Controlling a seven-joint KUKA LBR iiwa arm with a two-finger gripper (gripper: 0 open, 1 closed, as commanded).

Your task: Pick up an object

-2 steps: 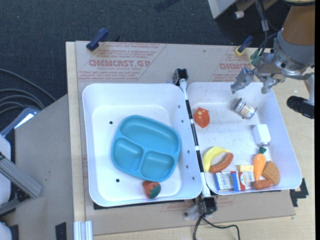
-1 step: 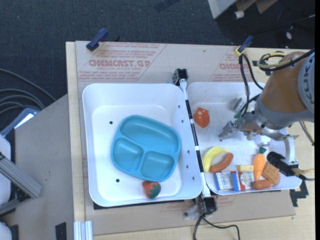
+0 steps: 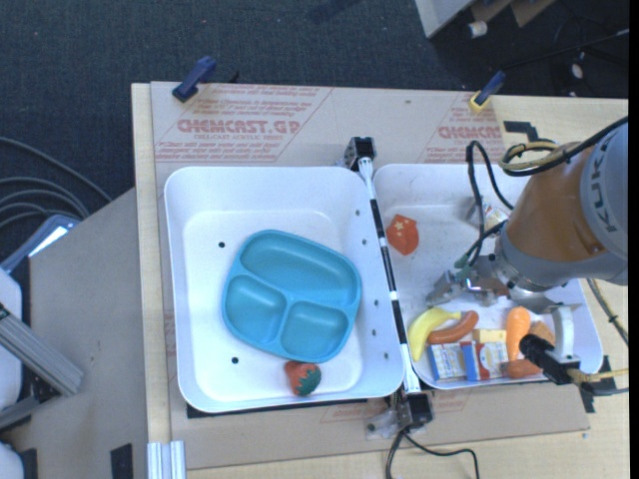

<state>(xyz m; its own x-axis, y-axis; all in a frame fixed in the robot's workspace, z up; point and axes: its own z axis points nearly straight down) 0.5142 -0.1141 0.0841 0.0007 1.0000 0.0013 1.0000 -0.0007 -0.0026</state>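
Observation:
My gripper [image 3: 461, 279] hangs low over the middle of the right bin [image 3: 439, 190], on the grey arm with its orange band [image 3: 554, 213] reaching in from the right. Just below it lie a yellow banana [image 3: 427, 327] and an orange sausage [image 3: 455, 329]. A small printed box [image 3: 459, 361] and an orange carrot [image 3: 517, 327] sit near the bin's front edge. A red-orange tomato [image 3: 402, 234] rests to the gripper's upper left, apart from it. I see nothing held in the gripper.
The left bin [image 3: 190, 267] holds a blue divided plate [image 3: 292, 294] and a strawberry [image 3: 303, 376] near its front wall. A black rail [image 3: 380, 247] separates the bins. Cables [image 3: 499, 163] trail over the right bin's back.

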